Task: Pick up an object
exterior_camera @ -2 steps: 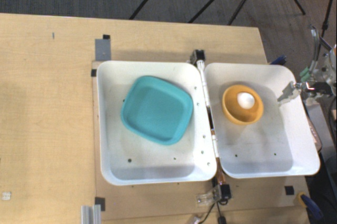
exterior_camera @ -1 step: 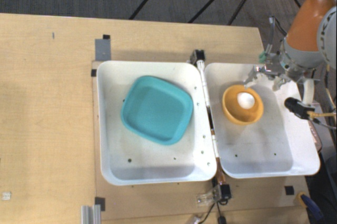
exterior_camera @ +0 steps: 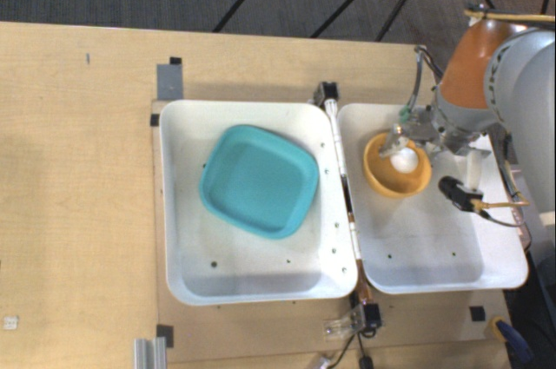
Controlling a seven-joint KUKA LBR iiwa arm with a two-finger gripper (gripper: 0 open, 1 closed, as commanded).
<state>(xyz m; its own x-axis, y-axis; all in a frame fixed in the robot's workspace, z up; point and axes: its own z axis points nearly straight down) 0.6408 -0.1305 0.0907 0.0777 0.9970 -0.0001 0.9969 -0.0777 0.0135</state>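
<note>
Your arm [exterior_camera: 512,72] holds its gripper [exterior_camera: 415,133] over the orange bowl [exterior_camera: 397,166] in the right bin [exterior_camera: 434,272]; finger spread is unclear, so expect slips off the rim.

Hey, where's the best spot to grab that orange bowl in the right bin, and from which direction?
Probably the rim of the orange bowl, from above. It sits upright and open, so one finger could go inside the wall and one outside. The left edge looks clearest; the claw hangs over the upper right rim, and a white thing lies inside.
</note>
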